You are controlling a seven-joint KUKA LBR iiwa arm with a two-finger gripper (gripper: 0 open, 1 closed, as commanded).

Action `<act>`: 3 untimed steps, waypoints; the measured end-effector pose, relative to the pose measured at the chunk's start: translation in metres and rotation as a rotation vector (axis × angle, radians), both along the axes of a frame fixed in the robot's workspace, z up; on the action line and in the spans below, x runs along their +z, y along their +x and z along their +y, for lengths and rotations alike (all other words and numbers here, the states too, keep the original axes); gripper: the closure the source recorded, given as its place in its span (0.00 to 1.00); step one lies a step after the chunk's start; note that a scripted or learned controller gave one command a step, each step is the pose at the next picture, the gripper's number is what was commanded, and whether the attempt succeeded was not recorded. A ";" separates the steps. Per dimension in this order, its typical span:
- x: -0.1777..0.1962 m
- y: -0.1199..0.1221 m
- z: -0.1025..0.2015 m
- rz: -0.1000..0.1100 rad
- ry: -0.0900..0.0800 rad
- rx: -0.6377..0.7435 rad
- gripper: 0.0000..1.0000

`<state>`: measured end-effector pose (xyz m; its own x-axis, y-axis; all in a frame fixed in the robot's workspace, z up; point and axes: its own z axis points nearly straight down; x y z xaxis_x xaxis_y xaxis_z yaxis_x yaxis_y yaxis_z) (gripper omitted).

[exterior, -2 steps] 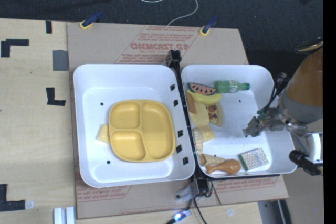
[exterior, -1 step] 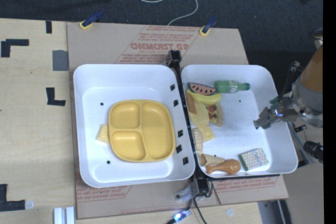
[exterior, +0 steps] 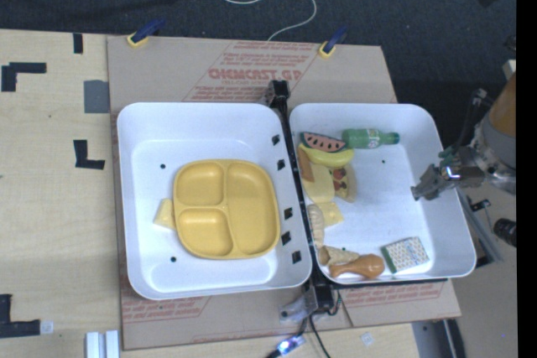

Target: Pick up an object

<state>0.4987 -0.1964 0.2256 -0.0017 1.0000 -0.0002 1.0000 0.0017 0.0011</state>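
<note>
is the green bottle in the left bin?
No, the green bottle lies on its side at the far end of the right bin, while the left bin holds the yellow divided plate.

Legible markings, camera view:

- Cardboard sheet [exterior: 252, 67] under both bins: red printed lettering near its far edge, upside-down from this vantage. One large word and smaller lines around it. Characters too blurred to read reliably; no wording recorded.
- Green bottle [exterior: 367, 137], right bin's far edge: has a label band, print too small to read.
- Small patterned packet [exterior: 406, 254], right bin's near right corner: speckled surface, no characters resolved.
- Black angular marks on the bench [exterior: 42, 172] left of the cardboard: shapes, not letters.
</note>
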 end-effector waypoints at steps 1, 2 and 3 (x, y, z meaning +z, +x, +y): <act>-0.006 0.026 0.055 0.002 0.001 0.004 1.00; -0.004 0.065 0.094 0.001 0.001 0.004 1.00; -0.011 0.083 0.140 0.003 0.000 0.003 1.00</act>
<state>0.5813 -0.0563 0.2143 -0.0046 1.0000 -0.0002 1.0000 0.0046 -0.0015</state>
